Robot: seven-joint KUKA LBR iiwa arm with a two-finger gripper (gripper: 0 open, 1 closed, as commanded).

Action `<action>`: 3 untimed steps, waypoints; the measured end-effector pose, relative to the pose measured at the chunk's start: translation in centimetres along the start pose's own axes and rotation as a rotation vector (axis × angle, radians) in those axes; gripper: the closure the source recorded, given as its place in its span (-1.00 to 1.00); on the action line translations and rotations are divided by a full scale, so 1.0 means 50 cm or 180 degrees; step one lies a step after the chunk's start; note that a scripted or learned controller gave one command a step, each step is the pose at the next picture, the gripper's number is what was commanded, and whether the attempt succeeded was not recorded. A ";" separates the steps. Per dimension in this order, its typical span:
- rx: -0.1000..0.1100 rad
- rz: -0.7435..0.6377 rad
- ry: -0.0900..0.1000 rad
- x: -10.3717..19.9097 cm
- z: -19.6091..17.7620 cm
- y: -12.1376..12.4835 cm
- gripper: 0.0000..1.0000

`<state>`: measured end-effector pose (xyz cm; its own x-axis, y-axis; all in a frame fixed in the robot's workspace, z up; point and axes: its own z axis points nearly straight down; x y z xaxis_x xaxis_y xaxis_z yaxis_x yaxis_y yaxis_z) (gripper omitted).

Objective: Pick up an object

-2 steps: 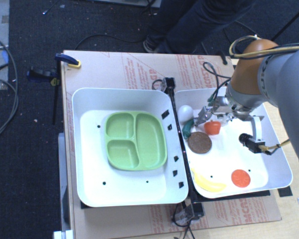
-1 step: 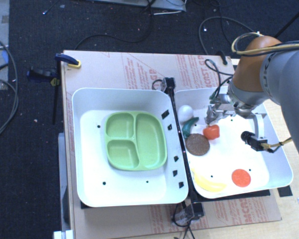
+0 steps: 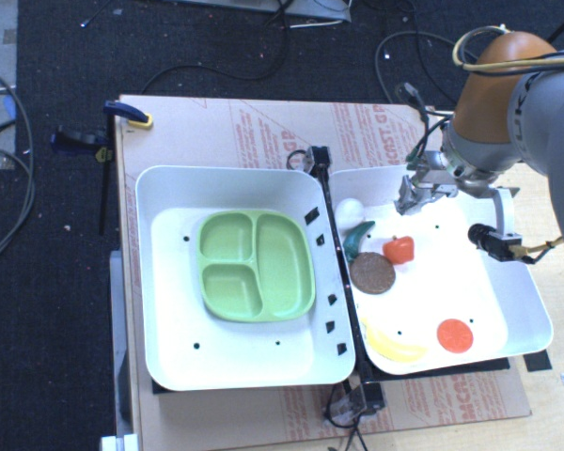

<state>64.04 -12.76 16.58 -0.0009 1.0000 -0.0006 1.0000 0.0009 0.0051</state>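
**End effector above the right bin's far side**

The end effector [image 3: 415,195] hangs over the far part of the right bin [image 3: 522,294]; whether it is spread or pressed together cannot be told. Nearest it lies a small red block [image 3: 399,249], with a teal piece [image 3: 357,237] and a white ball [image 3: 349,210] beside that, toward the divider. A brown disc [image 3: 372,273] sits just in front of the red block. Farther forward rest a yellow banana [image 3: 392,344] and an orange disc [image 3: 455,335]. The left bin [image 3: 160,280] holds a green divided plate [image 3: 257,265].
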 end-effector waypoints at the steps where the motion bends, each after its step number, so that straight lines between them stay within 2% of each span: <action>1: 0.0008 0.0002 0.0000 -0.003 -0.085 -0.005 1.00; 2: 0.0006 0.0000 0.0001 0.008 -0.173 -0.009 1.00; 3: 0.0018 -0.0008 0.0003 0.100 -0.148 -0.006 1.00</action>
<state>63.71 -7.76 23.99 -0.0033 1.0000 0.0003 1.0000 0.0033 -0.0004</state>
